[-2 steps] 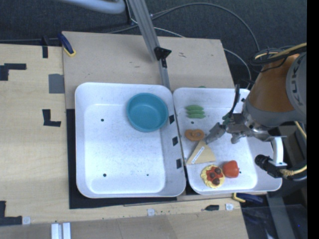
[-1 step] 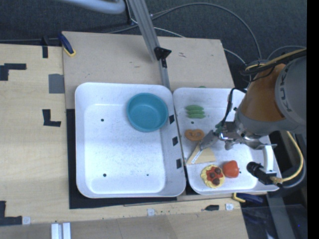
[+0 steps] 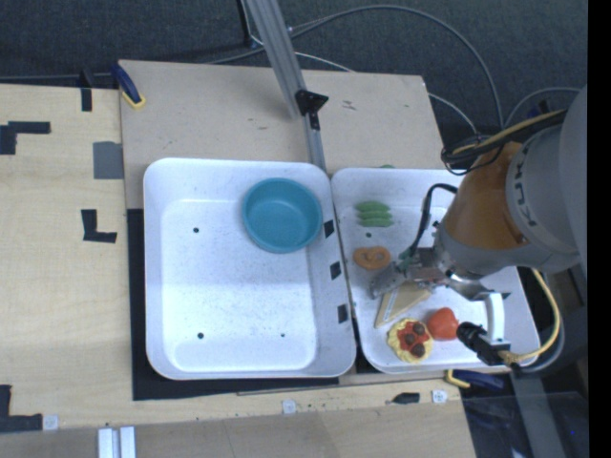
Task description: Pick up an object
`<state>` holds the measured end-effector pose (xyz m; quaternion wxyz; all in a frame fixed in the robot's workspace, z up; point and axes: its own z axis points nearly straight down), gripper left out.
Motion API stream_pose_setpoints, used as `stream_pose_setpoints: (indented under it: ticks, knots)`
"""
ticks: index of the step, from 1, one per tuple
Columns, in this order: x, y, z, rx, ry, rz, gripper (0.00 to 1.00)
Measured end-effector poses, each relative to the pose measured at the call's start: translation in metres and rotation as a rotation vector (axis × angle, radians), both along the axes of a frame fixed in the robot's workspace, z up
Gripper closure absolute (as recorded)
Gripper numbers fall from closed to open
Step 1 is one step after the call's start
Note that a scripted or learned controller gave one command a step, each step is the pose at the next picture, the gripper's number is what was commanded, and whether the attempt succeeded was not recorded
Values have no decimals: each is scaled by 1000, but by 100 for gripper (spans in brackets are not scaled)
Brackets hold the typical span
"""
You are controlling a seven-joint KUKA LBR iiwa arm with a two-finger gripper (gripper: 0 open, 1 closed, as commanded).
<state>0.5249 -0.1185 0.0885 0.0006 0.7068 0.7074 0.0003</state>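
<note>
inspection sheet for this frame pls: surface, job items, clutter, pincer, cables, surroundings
Surface: two white bins side by side, left bin and right bin, on a tan board.
Job's things: blue bowl at the left bin's far side; in the right bin a green toy, orange piece, pale wedge, red piece, yellow spotted piece.
Clutter: nothing seen.
Grippers: pincer low in the right bin, between the orange piece and the wedge; finger state unclear.
Cables: black and yellow cables along the arm; grey loops behind the bench.
Surroundings: slanted metal pole, black tape marks at left.
</note>
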Motion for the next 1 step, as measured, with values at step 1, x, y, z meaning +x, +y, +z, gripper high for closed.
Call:
stream_pose_setpoints:
  ticks: [1]
  knots:
    - [0,-1,12,-1,-2,-1,100]
